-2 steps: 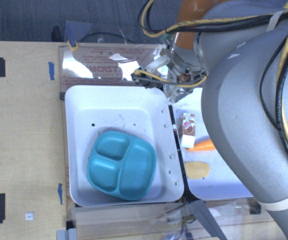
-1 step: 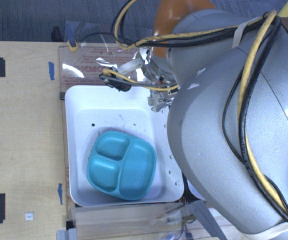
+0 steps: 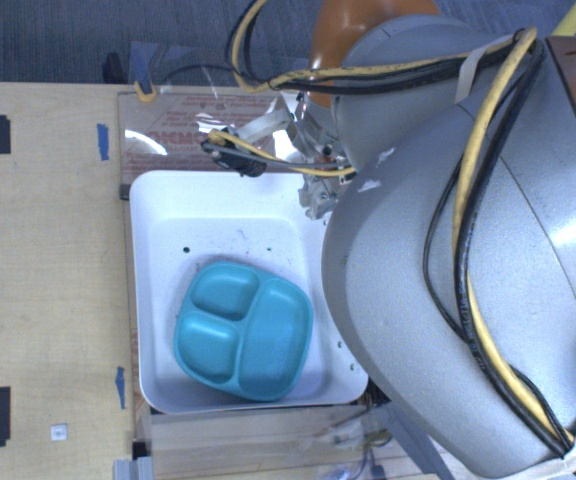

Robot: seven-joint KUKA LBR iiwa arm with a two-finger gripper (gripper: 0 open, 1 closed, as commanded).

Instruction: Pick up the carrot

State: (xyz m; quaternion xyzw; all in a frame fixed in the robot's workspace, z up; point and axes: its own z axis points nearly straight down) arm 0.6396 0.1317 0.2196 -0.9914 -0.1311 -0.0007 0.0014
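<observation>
Camera view: grey arm (image 3: 468, 268) looms over white bin (image 3: 168, 208) holding teal plate (image 3: 245, 330); claw state impossible to tell

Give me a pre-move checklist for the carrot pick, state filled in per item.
1. Carrot located: cannot tell; the arm blocks much of the view.
2. Gripper state: cannot tell.
3. White bin in place on the bench: ok.
4. Blue divided tray sits flat in the bin: ok.
5. Tray compartments hold the carrot: not ok.
6. Yellow cable stays snug against the arm: ok.
</observation>
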